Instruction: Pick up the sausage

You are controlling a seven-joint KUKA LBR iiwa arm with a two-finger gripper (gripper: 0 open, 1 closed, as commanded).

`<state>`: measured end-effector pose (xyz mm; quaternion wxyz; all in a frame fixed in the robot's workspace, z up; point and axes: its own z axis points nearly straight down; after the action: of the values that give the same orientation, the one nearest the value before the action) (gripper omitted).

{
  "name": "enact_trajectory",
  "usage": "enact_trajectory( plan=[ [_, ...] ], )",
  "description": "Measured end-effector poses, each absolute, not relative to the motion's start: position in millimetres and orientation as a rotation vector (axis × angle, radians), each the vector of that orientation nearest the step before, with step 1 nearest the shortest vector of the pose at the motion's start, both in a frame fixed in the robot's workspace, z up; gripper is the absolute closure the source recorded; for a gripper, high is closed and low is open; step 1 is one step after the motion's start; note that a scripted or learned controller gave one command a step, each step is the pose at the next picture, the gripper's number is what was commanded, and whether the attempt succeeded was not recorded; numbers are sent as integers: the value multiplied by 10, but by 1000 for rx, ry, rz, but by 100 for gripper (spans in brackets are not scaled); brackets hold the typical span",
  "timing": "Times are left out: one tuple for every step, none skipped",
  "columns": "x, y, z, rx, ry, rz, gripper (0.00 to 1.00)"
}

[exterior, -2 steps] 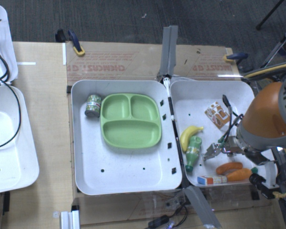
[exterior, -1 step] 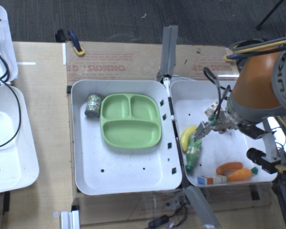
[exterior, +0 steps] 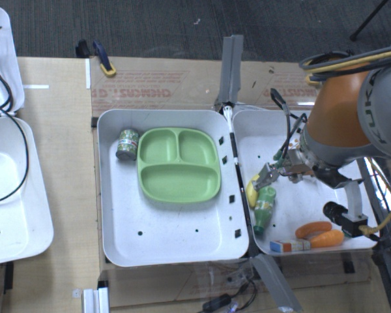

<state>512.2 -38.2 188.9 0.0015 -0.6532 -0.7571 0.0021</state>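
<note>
The arm [exterior: 352,116] runs off the picture's right edge, and its bulk hides the far right corner and much of the right wall of the right bin [exterior: 293,201]. A yellow thing [exterior: 251,192] by that bin's left wall is partly covered by the gripper [exterior: 268,175] and by the green bottle [exterior: 263,208]; its kind cannot be told. The sausage [exterior: 313,229] and the orange thing [exterior: 327,239] beside it lie so close that touching or apart is unclear. The print on the small box [exterior: 290,246] and the label of the can [exterior: 126,143] are too small to read. At the left, 2 white moulded pieces [exterior: 13,194] are cut off by the edge.
</note>
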Motion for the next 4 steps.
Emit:
enact_trajectory(
  plan=[
    [4931, -1171, 2323, -1923, -2483, 5, 0],
    [4768, -1740, 892, -2132, -2302, 3, 0],
    [4768, -1404, 891, -2111, -2319, 4, 0],
    [4791, -1751, 895, -2037, -2389, 4, 0]
  ],
)
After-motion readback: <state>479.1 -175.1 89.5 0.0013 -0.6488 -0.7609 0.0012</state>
